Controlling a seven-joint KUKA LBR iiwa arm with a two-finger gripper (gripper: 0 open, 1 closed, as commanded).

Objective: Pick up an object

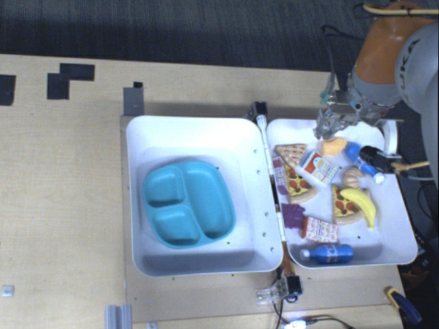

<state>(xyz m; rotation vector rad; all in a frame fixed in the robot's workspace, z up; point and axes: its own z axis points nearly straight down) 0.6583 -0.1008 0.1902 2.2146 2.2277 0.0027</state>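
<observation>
My gripper (pixel 330 127) hangs over the back edge of the right bin (pixel 405 233), just above and behind a yellow cheese block (pixel 334 147). Nothing shows between its fingers. In front of the block lie a white and orange carton (pixel 319 168), a pizza slice (pixel 292 153) and a second slice (pixel 298 186). A blue and white bottle (pixel 362 162) lies to the right of the block. Further forward are a banana (pixel 363 205) on another pizza slice (pixel 341 208), a red and white packet (pixel 320 229), a purple piece (pixel 293 216) and a blue bottle (pixel 330 253).
The left bin (pixel 140 149) holds a turquoise divided plate (pixel 186 202). A black-tipped divider (pixel 269 163) runs between the two bins. The grey arm with its orange band (pixel 383 46) comes in from the upper right, over the right bin's back corner.
</observation>
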